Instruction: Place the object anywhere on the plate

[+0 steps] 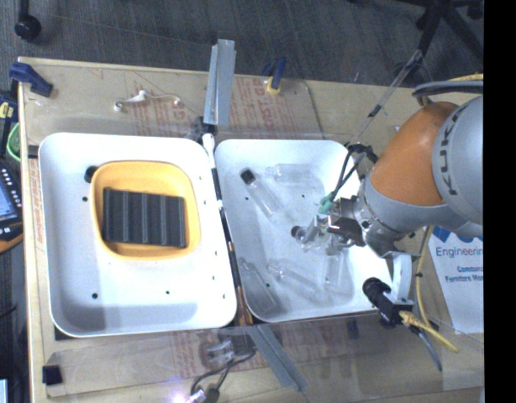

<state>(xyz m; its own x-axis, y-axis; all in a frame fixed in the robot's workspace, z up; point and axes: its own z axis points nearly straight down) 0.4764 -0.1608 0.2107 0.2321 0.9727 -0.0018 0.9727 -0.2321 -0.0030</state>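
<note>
Reaching in over the right bin (pixel 279 154), the arm (pixel 426 175) brings its gripper (pixel 317 233) down near that bin's middle. The gripper sits among several clear, glassy items, and whether it is apart, together or clamped on anything cannot be told from this slanted look; the transparent pieces blur into the white floor around it.

One clear tube (pixel 260 190) with a dark cap lies tilted toward the right bin's upper left corner, apart from the gripper. More clear pieces (pixel 279 277) lie along the bin's lower part, below the gripper; their exact shapes are hard to make out.

Just left of the right bin stands the left bin (pixel 60 225), the two touching or nearly so along their shared edge. The plate (pixel 144 208), yellow with a dark ribbed centre, rests in the left bin's upper middle. No clear item lies on it.

Both bins sit on the tabletop (pixel 90 86). A grey metal bar (pixel 218 82) lies on it just above the gap between the bins.
</note>
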